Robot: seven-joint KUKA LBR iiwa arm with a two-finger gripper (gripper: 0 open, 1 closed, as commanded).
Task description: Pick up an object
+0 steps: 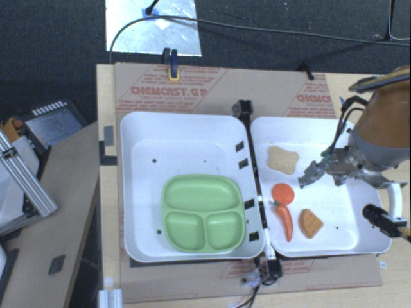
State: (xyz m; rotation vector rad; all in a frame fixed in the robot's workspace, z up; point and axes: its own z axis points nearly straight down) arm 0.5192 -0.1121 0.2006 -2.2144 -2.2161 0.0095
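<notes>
Three foods [283, 194] lie near the hand [311, 174], seemingly empty.

- Foil sheet [154, 15] lies beyond the bench.
- Yellow clamp [173, 66] grips the cardboard [212, 85] edge.
- Aluminium rail [26, 178] at left.

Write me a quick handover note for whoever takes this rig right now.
Tool: above the right bin, nothing seen between its fingers.
Right bin: beige piece toward the back, orange-red carrot-shaped toy near the divider, orange piece beside it.
Left bin: green divided plate.
Done: nothing picked up.
Left: grasp one object and lift it; the carrot-shaped toy looks nearest.
</notes>
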